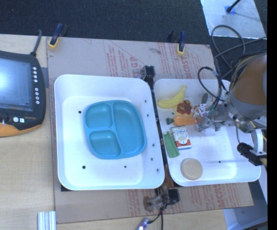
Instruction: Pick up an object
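- White plastic makes up both bins on the counter (105,51). They sit side by side so the arm can reach into either one.
- The left bin (66,128) holds a blue plate (114,128) with three parts. The plate lies flat in the middle, with no food in it.
- The right bin (225,174) holds all the small toys. They are bunched at its left and top, close to the wall between the bins.
- A yellow banana (173,98) lies near the top. Just below it are a dark red toy (184,108) and an orange carrot (184,120).
- A small box (180,137) lies next to a green stick (170,144); they look like they touch. A round tan cookie (191,168) sits alone near the bottom.
- The arm (248,87) comes in from the right and hangs over the right bin.
- The hand (206,121) is low, right beside the carrot and the dark red toy. It is probably there to grab one of them.
- I cannot tell if the hand is clenched or released. It is a grey blur of parts, and nothing can be seen held in it.
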Robot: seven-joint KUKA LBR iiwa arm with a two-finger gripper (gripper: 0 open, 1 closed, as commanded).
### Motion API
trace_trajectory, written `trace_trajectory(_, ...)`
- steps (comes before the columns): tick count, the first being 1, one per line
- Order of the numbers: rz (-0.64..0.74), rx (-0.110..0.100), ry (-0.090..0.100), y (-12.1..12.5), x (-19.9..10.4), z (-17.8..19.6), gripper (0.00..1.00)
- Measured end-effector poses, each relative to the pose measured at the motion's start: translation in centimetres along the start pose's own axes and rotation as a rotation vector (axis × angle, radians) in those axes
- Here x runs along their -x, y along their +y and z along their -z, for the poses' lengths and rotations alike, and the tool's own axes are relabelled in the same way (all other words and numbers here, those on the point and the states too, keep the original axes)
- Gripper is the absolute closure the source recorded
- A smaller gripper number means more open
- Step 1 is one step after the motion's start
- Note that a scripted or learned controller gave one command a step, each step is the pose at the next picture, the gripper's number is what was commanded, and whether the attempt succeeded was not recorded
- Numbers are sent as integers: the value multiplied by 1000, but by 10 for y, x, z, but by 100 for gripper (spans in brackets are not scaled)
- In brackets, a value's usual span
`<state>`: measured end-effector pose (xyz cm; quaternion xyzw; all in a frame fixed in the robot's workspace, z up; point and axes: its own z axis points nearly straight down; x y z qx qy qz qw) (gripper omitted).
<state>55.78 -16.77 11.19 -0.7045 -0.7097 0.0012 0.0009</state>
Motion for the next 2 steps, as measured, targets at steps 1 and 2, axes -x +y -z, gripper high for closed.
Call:
trace_trajectory(1,-3,1,2,30,-53,74,100)
trace_trajectory(2,-4,0,2,36,-107,105,100)
